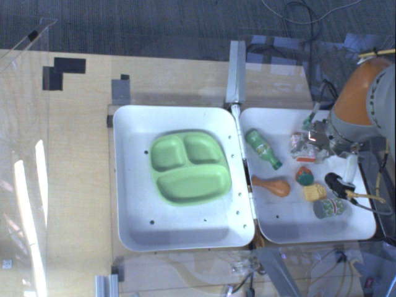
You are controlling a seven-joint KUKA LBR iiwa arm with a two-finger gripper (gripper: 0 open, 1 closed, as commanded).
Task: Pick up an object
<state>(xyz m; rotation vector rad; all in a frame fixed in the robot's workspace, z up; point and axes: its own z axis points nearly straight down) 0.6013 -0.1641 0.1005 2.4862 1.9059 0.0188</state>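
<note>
Objects for the pick all lie in the right bin (297,221), a shallow white tray with rounded corners. To its left, and touching it along a shared edge, the left bin (124,166) holds a smooth, pale green divided plate (189,166) near its centre, moulded with two small compartments over one wide one.

In the right bin, a glossy green plastic bottle (262,148) lies on its side near the left edge, slanted with its white cap toward the back left corner. Just in front of it rests an orange pear-shaped toy (272,185), its thin neck pointing at the left edge. Further right, a crinkled silvery wrapper (303,146) sits near the back edge, with a small round green and red item (304,176) in front of it, then a yellow block (314,192), then a squat grey cup (328,208) lying toward the front right corner.

The gripper (318,138) hangs at the wrapper's right side; whether it is spread or closed cannot be told.
</note>
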